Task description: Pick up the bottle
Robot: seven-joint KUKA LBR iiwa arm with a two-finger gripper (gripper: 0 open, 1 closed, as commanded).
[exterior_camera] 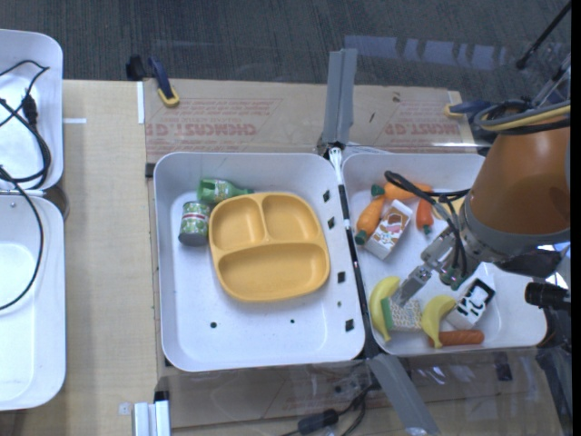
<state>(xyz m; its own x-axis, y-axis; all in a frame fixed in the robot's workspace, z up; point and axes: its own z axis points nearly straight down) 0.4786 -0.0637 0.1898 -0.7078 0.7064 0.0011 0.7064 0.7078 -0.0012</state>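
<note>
Dark grey carpet (272, 16) runs along the top edge. A pale wooden bench (100, 243) carries flattened brown cardboard (254, 121) under two white bins (168, 271), with black cables (27, 143) at left.

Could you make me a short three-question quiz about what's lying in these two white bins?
1. True or false: the yellow divided plate lies in the left bin.
2. Which bin is the gripper over?
3. The green bottle lies: A) on the plate, B) beside the plate near the small can, C) in the right bin.

Key: 1 true. 2 the right bin, above the bananas. 3 B.
</note>
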